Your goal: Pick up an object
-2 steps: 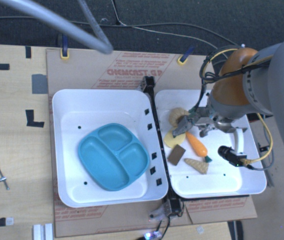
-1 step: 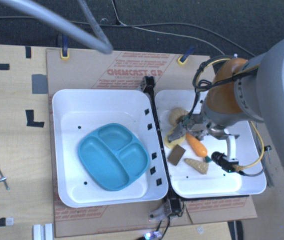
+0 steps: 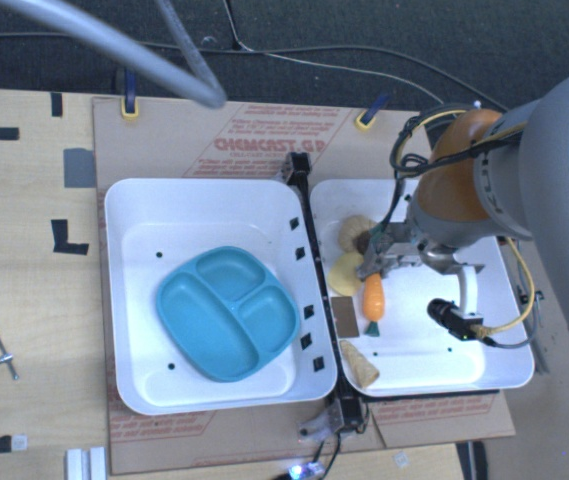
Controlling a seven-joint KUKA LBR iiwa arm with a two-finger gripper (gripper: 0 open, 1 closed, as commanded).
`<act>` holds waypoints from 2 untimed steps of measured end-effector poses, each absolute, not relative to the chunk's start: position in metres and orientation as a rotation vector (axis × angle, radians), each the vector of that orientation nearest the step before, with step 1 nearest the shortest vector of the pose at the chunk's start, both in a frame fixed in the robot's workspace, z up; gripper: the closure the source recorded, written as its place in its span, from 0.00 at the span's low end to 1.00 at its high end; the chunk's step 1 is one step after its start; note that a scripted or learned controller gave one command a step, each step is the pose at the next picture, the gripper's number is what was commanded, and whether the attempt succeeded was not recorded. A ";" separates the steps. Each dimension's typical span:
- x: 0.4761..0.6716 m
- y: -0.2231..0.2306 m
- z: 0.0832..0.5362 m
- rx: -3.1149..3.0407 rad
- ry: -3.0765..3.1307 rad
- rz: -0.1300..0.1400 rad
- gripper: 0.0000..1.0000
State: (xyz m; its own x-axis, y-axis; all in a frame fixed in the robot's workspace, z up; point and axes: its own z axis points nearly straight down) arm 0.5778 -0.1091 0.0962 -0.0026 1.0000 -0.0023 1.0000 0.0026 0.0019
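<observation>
The carrot (image 3: 373,298) lies in the right bin (image 3: 434,368), near that bin's left wall. Its long axis runs almost straight up and down the view, with the orange body uppermost and a small green tip at the lower end, so it points toward the near edge of the table (image 3: 24,288).

The arm (image 3: 524,168) comes in from the right, grey and bulky, with the orange band (image 3: 454,173) turned toward the camera above the wrist. From there the wrist bends down and to the left into the right bin, and cables loop round it on both sides.

The hand (image 3: 382,258) sits just above the carrot's upper end, its metal parts reaching left toward the bin's wall. Whether it touches the carrot cannot be told, for the top of the carrot meets the hand's lower edge in a blur of grey. How far the hand is open cannot be told either, and nothing is plainly seen held in it.

Just left of the hand lies a pale yellow round piece (image 3: 345,273), and above that, up and left of the hand, a tan rounded thing (image 3: 354,232). Below and left of the hand a small brown block (image 3: 344,316) lies flat, and farther down, by the bin's near corner, a beige wedge (image 3: 361,369). A black fitting (image 3: 451,317) hangs below and right of the hand.

Well to the hand's left, in the left bin (image 3: 134,208), a blue divided plate (image 3: 227,312) lies flat.
</observation>
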 end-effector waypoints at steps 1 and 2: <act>0.576 -0.113 0.159 2.218 2.220 0.003 1.00; 0.574 -0.110 0.202 2.218 2.222 0.002 1.00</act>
